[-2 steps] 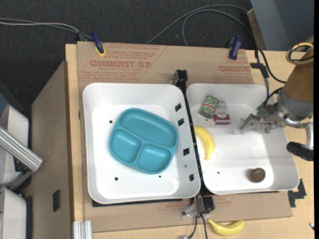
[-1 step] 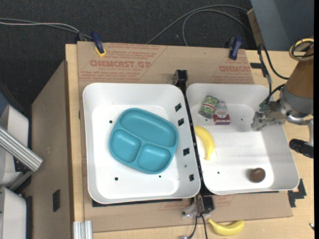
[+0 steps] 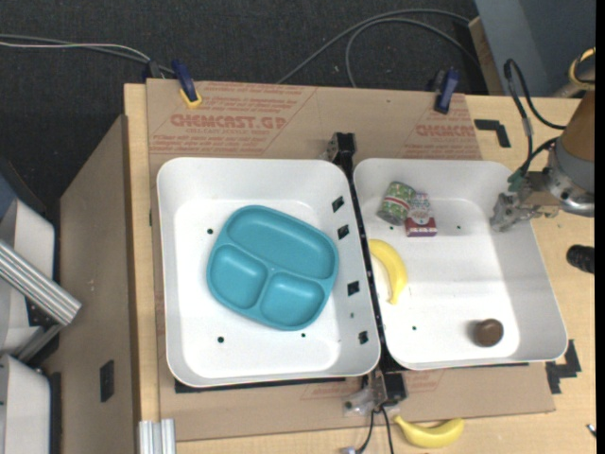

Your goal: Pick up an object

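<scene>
In the right bin [image 3: 473, 282] lie a yellow banana [image 3: 389, 268] against the left wall, a crumpled green and red packet [image 3: 406, 207] near the back, and a small brown round object [image 3: 488, 331] at the front right. My gripper [image 3: 510, 206] hangs at the bin's right rim, level with the packet and well to its right. Nothing shows between its fingers. The left bin [image 3: 180, 253] holds a blue divided plate [image 3: 272, 266].
A second banana [image 3: 433, 431] lies on the cardboard in front of the right bin. Black clips line the divider [image 3: 357, 263] between the bins. Cables run across the dark floor behind the bench.
</scene>
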Action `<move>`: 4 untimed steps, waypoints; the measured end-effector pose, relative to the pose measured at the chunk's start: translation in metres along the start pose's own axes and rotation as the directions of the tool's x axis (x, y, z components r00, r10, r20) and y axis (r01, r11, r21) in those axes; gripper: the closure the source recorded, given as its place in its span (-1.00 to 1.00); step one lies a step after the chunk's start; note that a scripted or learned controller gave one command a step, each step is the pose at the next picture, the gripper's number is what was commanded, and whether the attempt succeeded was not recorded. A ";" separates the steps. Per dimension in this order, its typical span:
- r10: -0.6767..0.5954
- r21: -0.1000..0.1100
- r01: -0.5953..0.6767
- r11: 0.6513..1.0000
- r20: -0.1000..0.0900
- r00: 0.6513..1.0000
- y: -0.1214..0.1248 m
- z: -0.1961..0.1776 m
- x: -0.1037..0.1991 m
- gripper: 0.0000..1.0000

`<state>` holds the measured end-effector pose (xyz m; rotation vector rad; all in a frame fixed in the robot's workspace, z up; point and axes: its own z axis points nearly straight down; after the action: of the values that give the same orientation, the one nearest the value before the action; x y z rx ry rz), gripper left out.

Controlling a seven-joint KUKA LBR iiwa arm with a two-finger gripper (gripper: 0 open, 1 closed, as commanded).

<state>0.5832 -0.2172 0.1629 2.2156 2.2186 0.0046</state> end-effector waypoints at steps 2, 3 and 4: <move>0.000 -0.002 0.000 1.000 0.000 1.000 0.004 -0.101 0.006 1.00; -0.004 0.008 0.004 1.000 -0.005 1.000 0.010 -0.087 0.058 1.00; -0.004 0.009 0.004 1.000 -0.005 1.000 0.012 -0.088 0.112 1.00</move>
<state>0.5941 -0.1054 0.2504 2.2179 2.2296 0.0000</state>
